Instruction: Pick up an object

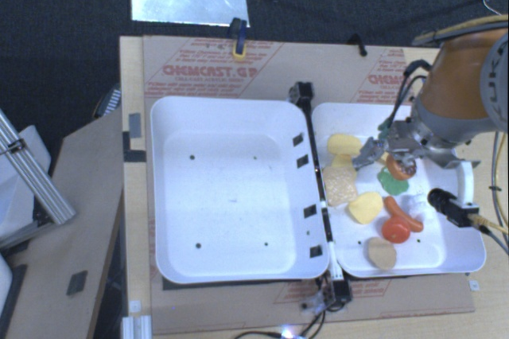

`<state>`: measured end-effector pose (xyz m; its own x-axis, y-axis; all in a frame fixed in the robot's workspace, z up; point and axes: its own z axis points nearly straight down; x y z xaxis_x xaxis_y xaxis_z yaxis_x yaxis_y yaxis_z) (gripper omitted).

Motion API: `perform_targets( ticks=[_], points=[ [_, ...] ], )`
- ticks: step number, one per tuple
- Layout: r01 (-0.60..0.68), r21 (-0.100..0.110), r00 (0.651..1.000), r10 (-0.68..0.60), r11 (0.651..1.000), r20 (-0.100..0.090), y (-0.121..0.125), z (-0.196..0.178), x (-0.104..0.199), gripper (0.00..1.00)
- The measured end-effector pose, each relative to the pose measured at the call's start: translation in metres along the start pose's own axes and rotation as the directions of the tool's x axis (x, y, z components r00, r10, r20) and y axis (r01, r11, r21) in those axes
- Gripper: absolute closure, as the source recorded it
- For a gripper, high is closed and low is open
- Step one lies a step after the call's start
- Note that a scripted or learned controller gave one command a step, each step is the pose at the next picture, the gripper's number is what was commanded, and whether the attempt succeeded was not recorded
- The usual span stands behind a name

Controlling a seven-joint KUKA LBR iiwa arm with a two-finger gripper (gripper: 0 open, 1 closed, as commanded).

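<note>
Camera view from above, slanted: two shallow white plastic bins on the bench, left bin [231, 194] bare, right bin [445, 250] crowded with toy food. Grey arm with orange band [461, 83] entered from the right. Two-finger gripper [390, 153] hung low among the items, finger state impossible to tell. Pale yellow rounded piece [344, 144] just left of the tool, green lump [392, 182] directly below it, red tomato-like ball [395, 231] and tan disc [382, 254] farther toward the near rim. Nearest candidates: green lump, probably.
</note>
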<state>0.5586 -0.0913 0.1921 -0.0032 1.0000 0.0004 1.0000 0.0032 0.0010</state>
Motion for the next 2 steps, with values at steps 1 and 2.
perform_targets(
  ticks=[1, 2],
  points=[
    [-0.001, -0.003, 1.000, 0.001, 1.000, 0.004, -0.0662, 0.0983, -0.0514, 0.00],
    [-0.001, -0.004, 1.000, 0.001, 1.000, 0.002, -0.0656, 0.0894, -0.0503, 1.00]
  ],
)
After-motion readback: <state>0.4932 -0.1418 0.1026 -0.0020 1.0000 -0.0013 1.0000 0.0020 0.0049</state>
